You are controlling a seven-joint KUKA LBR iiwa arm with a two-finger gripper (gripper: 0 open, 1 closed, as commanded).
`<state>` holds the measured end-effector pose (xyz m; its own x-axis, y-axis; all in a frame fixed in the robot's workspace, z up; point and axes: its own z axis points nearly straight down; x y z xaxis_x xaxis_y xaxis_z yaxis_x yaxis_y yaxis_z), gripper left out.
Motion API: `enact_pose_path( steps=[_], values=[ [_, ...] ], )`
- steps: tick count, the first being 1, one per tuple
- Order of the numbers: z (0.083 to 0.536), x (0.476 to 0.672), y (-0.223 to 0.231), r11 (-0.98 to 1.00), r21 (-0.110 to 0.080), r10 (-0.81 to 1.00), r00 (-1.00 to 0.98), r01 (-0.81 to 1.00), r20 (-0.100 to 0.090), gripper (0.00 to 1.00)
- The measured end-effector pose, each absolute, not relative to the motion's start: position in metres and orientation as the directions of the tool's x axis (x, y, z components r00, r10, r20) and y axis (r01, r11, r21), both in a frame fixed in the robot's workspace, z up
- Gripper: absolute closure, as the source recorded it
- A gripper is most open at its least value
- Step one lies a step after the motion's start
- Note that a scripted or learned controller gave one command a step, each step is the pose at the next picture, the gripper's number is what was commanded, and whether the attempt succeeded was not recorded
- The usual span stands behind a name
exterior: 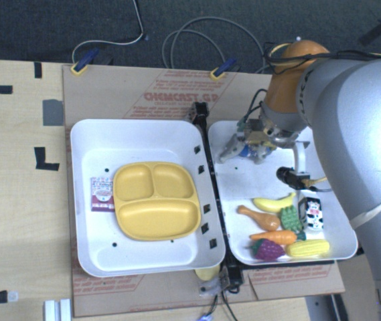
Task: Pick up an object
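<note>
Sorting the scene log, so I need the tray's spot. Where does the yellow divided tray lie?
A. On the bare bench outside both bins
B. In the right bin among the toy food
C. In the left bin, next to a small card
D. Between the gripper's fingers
C: the yellow divided tray lies flat in the left bin, with the small card at its left edge.

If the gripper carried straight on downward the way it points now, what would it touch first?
Most likely the bare floor of the right bin: the gripper hangs over its upper end, apart from the banana and other toys, though depth is unclear.
</note>
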<state>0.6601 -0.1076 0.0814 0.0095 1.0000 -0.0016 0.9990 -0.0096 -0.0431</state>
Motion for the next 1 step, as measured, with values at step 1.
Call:
enact_pose_path(
  steps=[1],
  values=[
    [0.0813,0.6601,-0.1073,-0.010,-0.043,1.000,0.010,0.999,-0.002,0.00]
  ],
)
